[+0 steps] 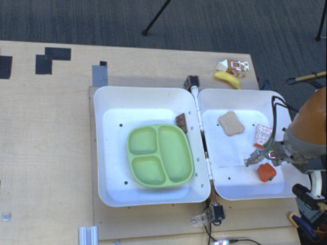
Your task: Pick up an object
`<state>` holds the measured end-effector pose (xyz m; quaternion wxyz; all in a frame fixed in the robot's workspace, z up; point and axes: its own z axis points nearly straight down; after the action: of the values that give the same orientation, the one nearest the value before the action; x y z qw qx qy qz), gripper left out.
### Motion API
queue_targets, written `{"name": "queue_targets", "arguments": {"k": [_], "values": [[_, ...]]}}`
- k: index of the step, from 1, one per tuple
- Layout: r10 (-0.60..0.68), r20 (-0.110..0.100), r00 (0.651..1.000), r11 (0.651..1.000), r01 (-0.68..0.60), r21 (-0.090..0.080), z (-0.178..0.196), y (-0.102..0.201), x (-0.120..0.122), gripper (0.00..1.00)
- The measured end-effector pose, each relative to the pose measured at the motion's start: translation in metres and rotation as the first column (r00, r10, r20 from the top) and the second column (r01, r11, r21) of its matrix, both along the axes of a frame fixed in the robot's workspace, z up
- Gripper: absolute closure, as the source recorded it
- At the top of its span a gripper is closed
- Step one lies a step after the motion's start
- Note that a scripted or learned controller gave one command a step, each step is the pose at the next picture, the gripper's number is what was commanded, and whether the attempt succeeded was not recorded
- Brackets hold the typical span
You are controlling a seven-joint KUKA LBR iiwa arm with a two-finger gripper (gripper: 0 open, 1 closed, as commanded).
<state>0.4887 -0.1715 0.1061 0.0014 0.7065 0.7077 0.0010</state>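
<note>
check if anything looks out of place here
A banana and a small packet lie on the bench behind the right bin, outside both bins. In the left bin, a brown piece sits wedged between the green tray and the bin wall.

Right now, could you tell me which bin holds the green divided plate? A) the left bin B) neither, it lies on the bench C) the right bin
A: the green divided plate lies inside the left bin, while the right bin holds the orange object and the tan slice.
</note>
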Motion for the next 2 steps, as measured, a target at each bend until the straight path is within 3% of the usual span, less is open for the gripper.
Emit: {"name": "queue_targets", "arguments": {"k": [1,2], "values": [[0.001,0.003,1.0,1.0,-0.001,0.0,0.0104,0.0006,0.0015,1.0],[0.002,0.003,1.0,1.0,-0.002,0.0,0.0103,0.0006,0.0014,0.0]]}}
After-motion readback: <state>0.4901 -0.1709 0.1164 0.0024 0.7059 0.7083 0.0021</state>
